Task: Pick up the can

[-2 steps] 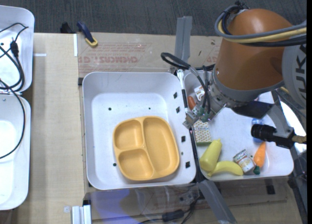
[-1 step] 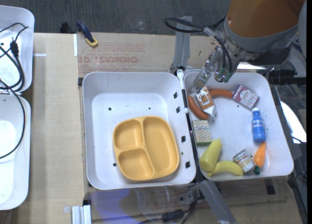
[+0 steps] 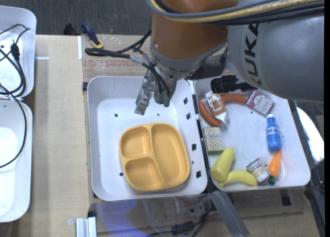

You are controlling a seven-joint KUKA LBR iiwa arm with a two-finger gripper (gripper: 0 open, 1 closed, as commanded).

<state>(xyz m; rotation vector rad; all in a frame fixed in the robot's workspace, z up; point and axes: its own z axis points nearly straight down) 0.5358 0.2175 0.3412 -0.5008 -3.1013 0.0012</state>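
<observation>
Grey two-finger gripper [image 3: 152,97] hangs over left white bin [image 3: 103,143] above yellow divided plastic plate [image 3: 153,156], jaws spread, nothing between; small labelled can [image 3: 257,171] lies in right bin [image 3: 296,148].

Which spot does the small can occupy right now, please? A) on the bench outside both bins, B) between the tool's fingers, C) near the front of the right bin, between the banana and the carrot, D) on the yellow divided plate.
C: the can lies in the right bin, next to the banana and the carrot, while the tool hangs over the left bin.
</observation>
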